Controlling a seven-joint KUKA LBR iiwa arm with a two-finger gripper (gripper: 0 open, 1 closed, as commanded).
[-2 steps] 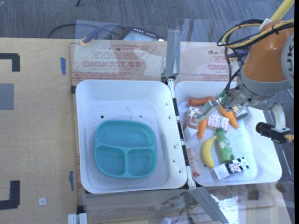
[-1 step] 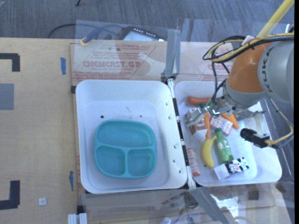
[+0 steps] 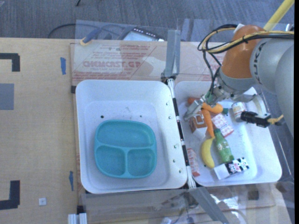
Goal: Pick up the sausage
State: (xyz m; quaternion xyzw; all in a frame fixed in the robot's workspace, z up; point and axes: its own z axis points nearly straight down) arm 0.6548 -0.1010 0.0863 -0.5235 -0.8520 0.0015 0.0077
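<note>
The hand (image 3: 200, 107) reaches low into the right bin (image 3: 266, 171) — toward the crowded sausage (image 3: 211, 108) — whether spread or pinching, one cannot tell.

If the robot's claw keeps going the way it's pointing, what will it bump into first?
The gripper points down and left into the right bin. Going straight on, it would probably meet the small brown item just below its tip, then the bin floor. Depth is hard to judge from above, so it might just miss.

Just left of the gripper (image 3: 198, 107) lies an orange sausage (image 3: 211, 109). Below it are a yellow banana (image 3: 207, 153) and a green bottle (image 3: 222, 146). Far left sits a turquoise plate (image 3: 125, 148).
</note>
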